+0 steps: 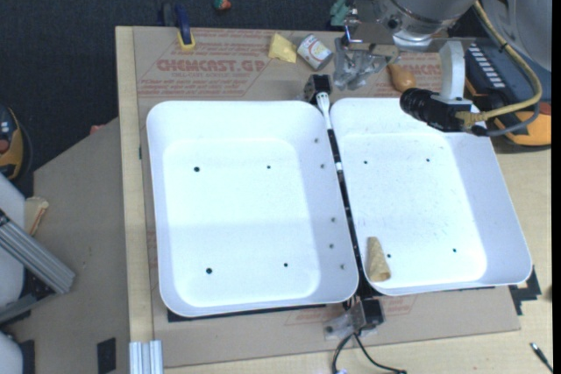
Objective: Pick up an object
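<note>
One wedge to fetch, and the arm is far from it.

Down at about six o'clock in the right bin [491, 188], a small tan wedge [377, 258] lies close against the left wall. The pincer [358, 70] hangs at twelve o'clock, beyond the bins' far rims over the desk [219, 66]; whether it is open or closed I cannot tell. To my eye it should travel down past the rim, line up squarely above the wedge, and mind that wall as it closes.

Wedge [377, 258] in right bin [473, 188], near corner, beside left bin [175, 215].
</note>
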Robot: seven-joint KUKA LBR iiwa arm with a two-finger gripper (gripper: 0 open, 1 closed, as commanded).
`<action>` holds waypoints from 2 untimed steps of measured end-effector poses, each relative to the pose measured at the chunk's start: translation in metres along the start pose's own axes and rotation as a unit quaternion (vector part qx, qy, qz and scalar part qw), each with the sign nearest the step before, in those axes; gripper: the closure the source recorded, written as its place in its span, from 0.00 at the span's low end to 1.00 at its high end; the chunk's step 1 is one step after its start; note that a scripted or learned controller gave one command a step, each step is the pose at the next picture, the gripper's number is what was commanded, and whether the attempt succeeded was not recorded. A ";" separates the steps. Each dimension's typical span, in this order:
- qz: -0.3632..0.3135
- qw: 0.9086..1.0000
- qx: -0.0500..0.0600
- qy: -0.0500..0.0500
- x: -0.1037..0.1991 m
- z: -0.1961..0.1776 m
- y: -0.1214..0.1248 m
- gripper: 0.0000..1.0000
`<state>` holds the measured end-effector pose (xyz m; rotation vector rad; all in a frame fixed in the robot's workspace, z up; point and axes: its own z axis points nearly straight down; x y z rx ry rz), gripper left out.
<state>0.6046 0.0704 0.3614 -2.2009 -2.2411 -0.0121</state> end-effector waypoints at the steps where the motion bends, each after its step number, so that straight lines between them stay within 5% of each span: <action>1: 0.005 1.000 0.011 -0.002 0.063 0.091 -0.095 1.00; 2: 0.006 1.000 -0.006 0.001 0.081 -0.089 -0.124 1.00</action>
